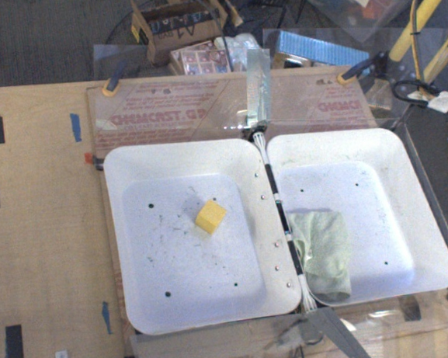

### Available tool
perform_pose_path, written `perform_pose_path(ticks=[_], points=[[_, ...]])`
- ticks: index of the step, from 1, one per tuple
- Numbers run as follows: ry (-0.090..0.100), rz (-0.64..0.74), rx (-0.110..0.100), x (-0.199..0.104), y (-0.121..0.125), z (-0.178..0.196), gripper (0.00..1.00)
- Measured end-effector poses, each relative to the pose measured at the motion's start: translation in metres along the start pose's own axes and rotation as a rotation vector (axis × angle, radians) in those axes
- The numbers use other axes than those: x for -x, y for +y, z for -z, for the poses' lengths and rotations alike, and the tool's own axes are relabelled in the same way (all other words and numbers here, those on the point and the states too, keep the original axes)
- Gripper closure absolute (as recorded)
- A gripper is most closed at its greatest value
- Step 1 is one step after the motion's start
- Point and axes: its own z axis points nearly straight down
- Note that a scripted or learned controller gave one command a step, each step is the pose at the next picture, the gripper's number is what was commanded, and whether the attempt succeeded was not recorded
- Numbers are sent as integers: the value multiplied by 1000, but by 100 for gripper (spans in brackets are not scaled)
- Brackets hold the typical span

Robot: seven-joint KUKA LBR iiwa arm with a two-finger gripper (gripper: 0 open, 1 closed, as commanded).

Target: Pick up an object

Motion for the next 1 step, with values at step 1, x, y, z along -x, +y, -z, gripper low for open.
perform_pose_path(ticks=[1], points=[[-1, 315, 1, 7, 29, 38, 100]])
